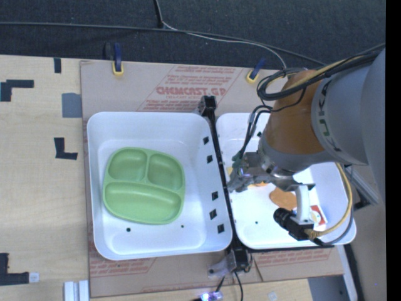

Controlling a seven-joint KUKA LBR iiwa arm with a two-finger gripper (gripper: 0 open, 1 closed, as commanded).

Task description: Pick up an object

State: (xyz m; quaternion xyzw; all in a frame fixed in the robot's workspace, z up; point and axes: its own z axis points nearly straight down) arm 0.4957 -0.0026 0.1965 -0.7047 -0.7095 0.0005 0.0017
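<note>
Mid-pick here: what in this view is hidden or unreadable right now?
- Camera view: the arm covers much of the right bin; whatever lies beneath it is hidden.
- Orange object: partly covered by the arm, shape unclear.
- Red and white item: partly covered, too small to identify.
- Whether the gripper holds anything: blurred, cannot tell.

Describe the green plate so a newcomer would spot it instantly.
Start at the left bin of the two white ones. The green plate lies flat in it, nearer its left wall. Unlike the small orange piece in the right bin, it is large, pale green and split into three compartments.
</note>
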